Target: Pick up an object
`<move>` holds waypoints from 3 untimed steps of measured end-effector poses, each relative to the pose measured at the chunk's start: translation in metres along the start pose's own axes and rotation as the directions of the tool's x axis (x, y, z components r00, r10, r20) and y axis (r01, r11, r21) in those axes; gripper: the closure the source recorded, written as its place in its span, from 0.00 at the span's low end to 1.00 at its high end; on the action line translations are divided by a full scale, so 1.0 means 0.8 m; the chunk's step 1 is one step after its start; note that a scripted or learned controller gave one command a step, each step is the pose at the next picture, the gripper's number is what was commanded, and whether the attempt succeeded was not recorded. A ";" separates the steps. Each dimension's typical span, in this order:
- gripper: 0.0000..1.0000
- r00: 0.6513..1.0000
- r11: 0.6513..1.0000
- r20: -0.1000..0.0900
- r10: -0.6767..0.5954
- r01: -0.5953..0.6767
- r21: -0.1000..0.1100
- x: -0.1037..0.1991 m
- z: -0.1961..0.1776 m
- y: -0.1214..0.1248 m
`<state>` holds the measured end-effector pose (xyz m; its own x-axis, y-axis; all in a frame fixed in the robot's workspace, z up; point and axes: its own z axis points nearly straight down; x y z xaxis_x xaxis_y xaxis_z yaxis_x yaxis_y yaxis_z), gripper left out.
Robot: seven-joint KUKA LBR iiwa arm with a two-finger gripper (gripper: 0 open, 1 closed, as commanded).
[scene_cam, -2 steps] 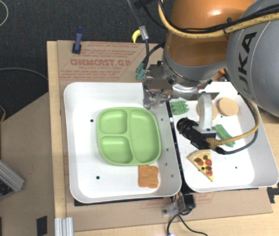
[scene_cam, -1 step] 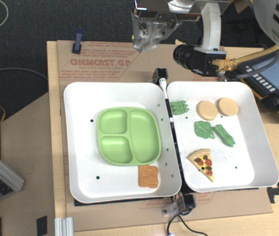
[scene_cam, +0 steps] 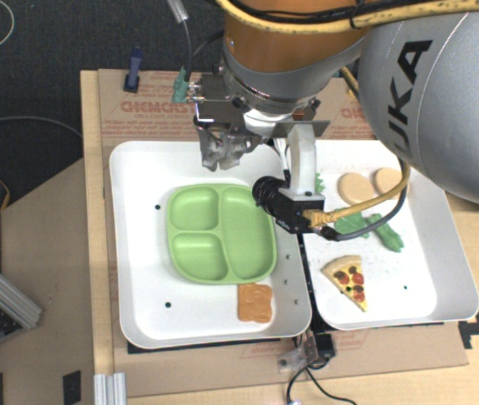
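My gripper (scene_cam: 261, 154) hangs over the back of the bins, above the divider between them, just behind the green divided plate (scene_cam: 221, 230) in the left bin. Nothing shows as held. An orange toast piece (scene_cam: 255, 302) lies at the left bin's front, beside the plate's near edge. In the right bin are a pizza slice (scene_cam: 347, 278), two tan round pieces (scene_cam: 355, 186) (scene_cam: 386, 180) and a green leafy item (scene_cam: 379, 228). The arm's big grey and orange body covers the top right of the view.
The left bin (scene_cam: 134, 251) and right bin (scene_cam: 442, 285) sit side by side on a cardboard sheet. A black connector with a yellow cable (scene_cam: 283, 205) dangles from the wrist over the divider. A blue clip (scene_cam: 132, 70) lies at the bench's back left.
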<state>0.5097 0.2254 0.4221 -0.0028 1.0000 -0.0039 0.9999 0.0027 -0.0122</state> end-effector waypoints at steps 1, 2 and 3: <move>0.00 1.000 1.000 -0.004 0.001 -0.001 -0.012 -0.001 -0.008 0.003; 0.00 1.000 1.000 -0.002 0.004 -0.004 -0.007 -0.023 0.021 -0.025; 0.00 1.000 1.000 -0.003 0.001 -0.001 -0.007 0.000 0.053 -0.039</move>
<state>0.4783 0.2252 0.3802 -0.0021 1.0000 -0.0012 1.0000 0.0021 -0.0048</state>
